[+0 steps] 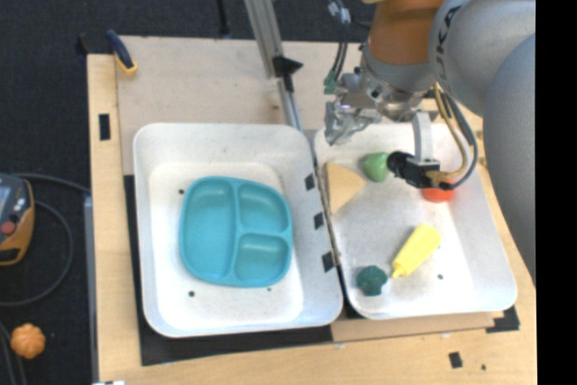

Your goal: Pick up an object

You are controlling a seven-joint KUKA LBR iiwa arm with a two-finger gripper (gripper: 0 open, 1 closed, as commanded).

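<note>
Wedge (343, 183) lies just below my gripper (341, 127), whose state I cannot tell; ball (375, 164), banana (416, 250) and green lump (370, 279) share that bin (469, 270). Far bin (158, 302) holds a plate (236, 232).

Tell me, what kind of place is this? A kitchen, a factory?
Most likely a robotics lab test bench, not a kitchen. A grey and orange robot arm reaches over two white bins holding a teal divided plate and toy-like items, with loose cables on the dark floor.
</note>
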